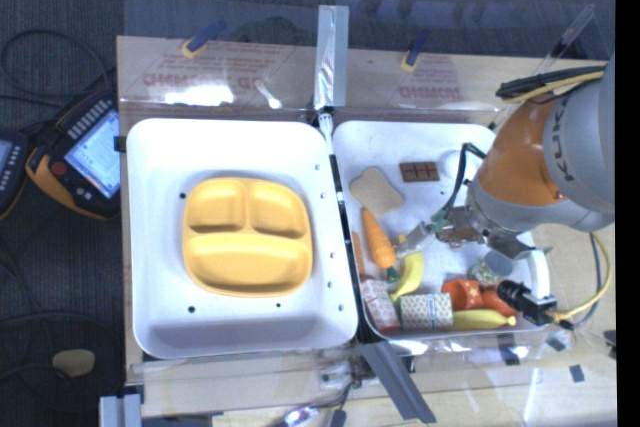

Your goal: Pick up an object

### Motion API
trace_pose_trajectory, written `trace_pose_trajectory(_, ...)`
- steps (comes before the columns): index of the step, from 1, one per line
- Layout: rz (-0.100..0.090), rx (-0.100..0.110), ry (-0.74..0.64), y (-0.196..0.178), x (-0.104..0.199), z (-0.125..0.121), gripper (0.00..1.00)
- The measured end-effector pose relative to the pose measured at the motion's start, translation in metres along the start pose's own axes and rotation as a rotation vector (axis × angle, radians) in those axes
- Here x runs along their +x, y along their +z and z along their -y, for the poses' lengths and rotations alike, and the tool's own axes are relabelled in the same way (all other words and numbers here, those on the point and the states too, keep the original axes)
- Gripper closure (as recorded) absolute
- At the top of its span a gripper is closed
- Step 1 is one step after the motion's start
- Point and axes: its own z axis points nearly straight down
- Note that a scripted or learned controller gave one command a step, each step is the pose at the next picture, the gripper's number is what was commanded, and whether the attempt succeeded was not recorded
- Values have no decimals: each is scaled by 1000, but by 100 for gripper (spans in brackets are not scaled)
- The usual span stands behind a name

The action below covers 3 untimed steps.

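Observation:
The right bin holds several small items. Among them are an orange carrot, a tan bread slice, a brown chocolate bar and a yellow-green banana. Near the front wall lie a patterned box, a red piece and a yellow banana. My gripper hangs low over the middle of this bin. It is just right of the carrot and above the yellow-green banana. The wrist hides its tips. I see no item held in it.
The left bin holds a yellow divided plate. A metal divider stands between the bins at the back. The grey and orange arm covers the right bin's right side. A pendant lies off the bench at left.

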Motion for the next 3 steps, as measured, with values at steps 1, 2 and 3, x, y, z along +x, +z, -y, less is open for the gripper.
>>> trace_pose_trajectory(1, 5, -5, -25, -1, 39, 35, 0)
trace_pose_trajectory(2, 0, -5, -25, -10, 40, 34, 100)
trace_pose_trajectory(3, -2, 9, -295, -114, 87, -69, 100)
